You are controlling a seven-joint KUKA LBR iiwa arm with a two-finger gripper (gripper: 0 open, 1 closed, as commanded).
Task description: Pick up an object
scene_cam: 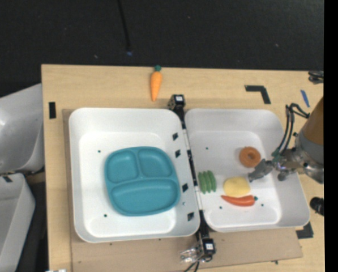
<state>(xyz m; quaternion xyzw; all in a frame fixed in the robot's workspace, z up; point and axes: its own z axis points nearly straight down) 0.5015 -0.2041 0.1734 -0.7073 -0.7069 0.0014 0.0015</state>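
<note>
The right bin [270,220] holds four toy foods. Nearest the camera, just below and left of the jaws [265,169], lies a red chili pepper [238,200] — long, slim, glossy — touching a pale yellow rounded piece [236,186] right above it. Further left of the jaws, against the bin's inner wall, sits a ribbed green piece [206,181]. Just up-left of the jaws rests a round orange-brown piece [249,156], near but apart. The jaws hang low over the bin floor; whether they are spread or pressed together cannot be told. The left bin [84,152] — well left — carries a teal divided plate [140,180]. Farthest, on the table [225,84], lies an orange carrot [155,84].
</note>
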